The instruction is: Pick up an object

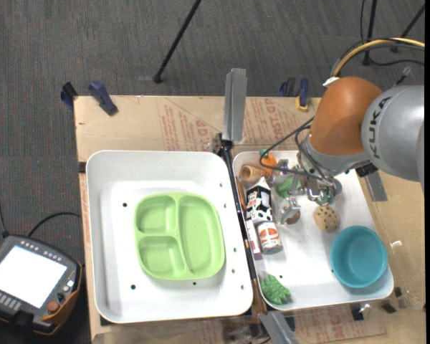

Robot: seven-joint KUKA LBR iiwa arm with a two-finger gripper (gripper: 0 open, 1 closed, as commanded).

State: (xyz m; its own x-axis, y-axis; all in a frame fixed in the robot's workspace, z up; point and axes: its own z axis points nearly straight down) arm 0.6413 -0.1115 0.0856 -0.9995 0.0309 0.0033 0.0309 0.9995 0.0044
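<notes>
At your far left a pendant point(29, 282) with a pale screen lies on the dark carpet. Next comes the left bin point(107, 174), smooth white plastic with rounded corners; in it sits a lime-green tray point(179, 236), glossy, with three compartments. The cardboard point(172, 124) under both bins carries red printing, too skewed for you to read. In the right bin point(308, 278), along its left wall, you have a black-and-white patterned carton point(258, 203), a small can point(269, 238) with a red label lying on its side just below it, and a knobbly green toy point(275, 289) near the front corner. A tan cone point(251, 171) lies at the back. The gripper point(292, 208) is down among these, beside the carton; you cannot tell how its jaws stand. Just right of it is a speckled brown ball point(327, 218), then a smooth teal bowl point(358, 256). "KUKA" reads on the grey arm point(398, 131).
</notes>
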